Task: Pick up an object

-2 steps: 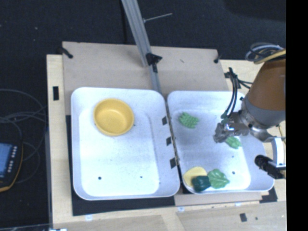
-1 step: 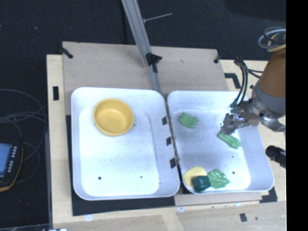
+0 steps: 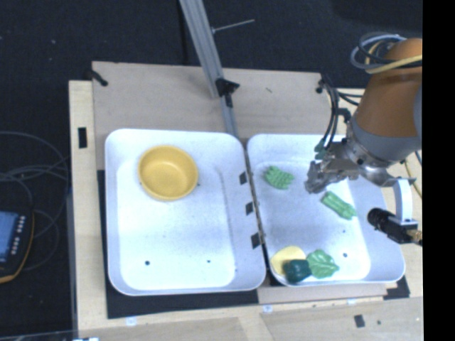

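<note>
Two white bins sit side by side on the table, and we judge that layout is deliberate: one tray to pick from, one to drop into. The left bin carries a yellow bowl at about ten o'clock of its floor, upright, mouth to the camera. The right bin is where the work is, and the arm reaches over it from three o'clock, wrist tipped down so the end effector hangs just above the bin floor. Whether that end effector is released or clenched we cannot tell; nothing visibly sits in it.

Our likeliest target is the green ridged piece, lying flat just beside the end effector toward four o'clock. Its long axis runs from ten o'clock to four o'clock.

A second green piece lies at nine o'clock of the end effector, also slanted ten to four. Down at six o'clock, a yellow lump, a dark green block and a pale green leafy piece crowd the bin's near corner, touching, which we reckon makes them awkward picks.
</note>
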`<state>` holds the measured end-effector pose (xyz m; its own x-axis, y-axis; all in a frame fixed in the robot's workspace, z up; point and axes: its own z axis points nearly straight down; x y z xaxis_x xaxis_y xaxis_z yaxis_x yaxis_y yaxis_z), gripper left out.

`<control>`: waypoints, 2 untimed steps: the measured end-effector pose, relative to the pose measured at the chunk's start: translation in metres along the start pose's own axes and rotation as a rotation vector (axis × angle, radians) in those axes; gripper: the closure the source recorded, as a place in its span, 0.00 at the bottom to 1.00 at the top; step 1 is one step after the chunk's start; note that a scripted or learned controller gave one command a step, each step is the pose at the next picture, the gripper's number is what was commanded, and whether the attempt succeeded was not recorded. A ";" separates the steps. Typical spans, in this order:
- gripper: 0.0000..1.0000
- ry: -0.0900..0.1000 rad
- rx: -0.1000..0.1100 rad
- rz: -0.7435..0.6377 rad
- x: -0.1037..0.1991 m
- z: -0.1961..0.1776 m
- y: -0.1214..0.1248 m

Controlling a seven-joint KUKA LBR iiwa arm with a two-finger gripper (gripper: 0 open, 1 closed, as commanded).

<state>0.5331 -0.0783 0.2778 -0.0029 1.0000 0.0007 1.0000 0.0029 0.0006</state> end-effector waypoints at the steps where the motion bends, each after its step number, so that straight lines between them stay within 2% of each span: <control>1: 1.00 0.000 0.000 -0.001 0.046 -0.001 0.020; 2: 1.00 -0.001 0.001 -0.001 0.101 0.005 0.041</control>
<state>0.5738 0.0227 0.2730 -0.0036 1.0000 0.0001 1.0000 0.0036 0.0000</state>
